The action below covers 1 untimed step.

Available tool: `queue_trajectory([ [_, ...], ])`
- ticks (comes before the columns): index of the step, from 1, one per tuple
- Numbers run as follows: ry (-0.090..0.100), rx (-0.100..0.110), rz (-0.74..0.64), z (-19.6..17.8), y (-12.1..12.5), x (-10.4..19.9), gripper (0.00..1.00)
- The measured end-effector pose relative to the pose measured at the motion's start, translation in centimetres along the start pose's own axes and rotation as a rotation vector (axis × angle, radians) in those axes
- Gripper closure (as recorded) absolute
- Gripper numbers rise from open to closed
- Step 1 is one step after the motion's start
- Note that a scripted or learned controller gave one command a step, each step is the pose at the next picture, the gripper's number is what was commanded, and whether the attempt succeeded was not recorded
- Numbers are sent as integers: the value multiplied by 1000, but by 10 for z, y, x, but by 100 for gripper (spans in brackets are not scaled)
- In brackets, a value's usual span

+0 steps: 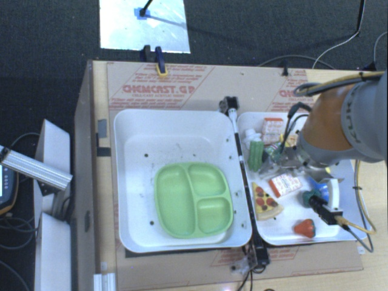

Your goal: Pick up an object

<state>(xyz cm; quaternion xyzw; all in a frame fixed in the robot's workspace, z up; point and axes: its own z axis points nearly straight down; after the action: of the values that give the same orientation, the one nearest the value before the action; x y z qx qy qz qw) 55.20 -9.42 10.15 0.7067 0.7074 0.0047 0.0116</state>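
1. Bench (182,83) of brown board carries two shallow white bins side by side, the left bin (130,132) larger in view than the right bin (348,232).
2. A pale green divided plate (194,200) with three compartments lies flat in the left bin, toward its near side.
3. The arm (342,123) reaches in from the right, its orange band above the wrist, and hangs over the far middle of the right bin.
4. The gripper (280,156) sits low over the bin's clutter; whether the jaws are open or closed cannot be told, and nothing can be seen held between them.
5. A green bottle (256,154) stands near the right bin's left wall, just beside the gripper.
6. A white and orange carton (272,128) lies at the far side of the right bin, beyond the bottle.
7. A small red and white packet (285,184) lies just below the gripper, tilted.
8. A toy pizza slice (265,201) rests by the left wall of the right bin, near the packet.
9. A red strawberry-like toy (305,227) lies near the right bin's front edge.
10. A blue and teal object (320,193) lies right of the packet, partly under the arm; what it is cannot be told.
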Motion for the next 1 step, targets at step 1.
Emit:
queue_trajectory([
  [1, 2, 1, -1, 11, -37, -1, 0],
])
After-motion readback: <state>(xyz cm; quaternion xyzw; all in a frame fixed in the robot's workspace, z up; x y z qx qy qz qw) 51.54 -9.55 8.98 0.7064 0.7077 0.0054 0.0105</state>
